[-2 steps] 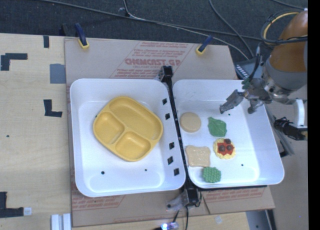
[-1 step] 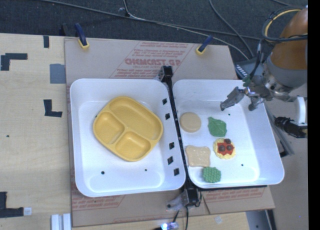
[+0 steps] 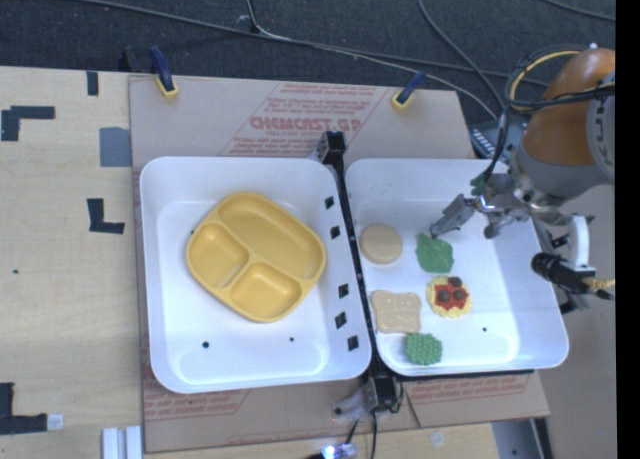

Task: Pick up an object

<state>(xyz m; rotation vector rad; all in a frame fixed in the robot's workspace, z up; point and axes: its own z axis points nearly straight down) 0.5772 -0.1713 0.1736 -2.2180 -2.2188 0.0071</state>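
Note:
The right bin (image 3: 530, 342) holds several toy foods: a round beige cookie (image 3: 381, 244), a green leafy piece (image 3: 434, 253), a small yellow pizza with red spots (image 3: 449, 296), a slice of toast (image 3: 396, 311) and a green bumpy round piece (image 3: 423, 349). My gripper (image 3: 471, 224) hangs over the upper right part of this bin, just up and right of the green leafy piece. Its two fingers are spread apart, so it is open with nothing between them. One fingertip (image 3: 446, 223) is close above the leafy piece.
A yellow divided plate (image 3: 257, 255) lies in the left bin (image 3: 165, 347). A black divider (image 3: 345, 257) runs between the bins. Cables (image 3: 470, 7) trail across the dark floor behind the bench, and two clamps (image 3: 163, 77) pin the cardboard's back edge.

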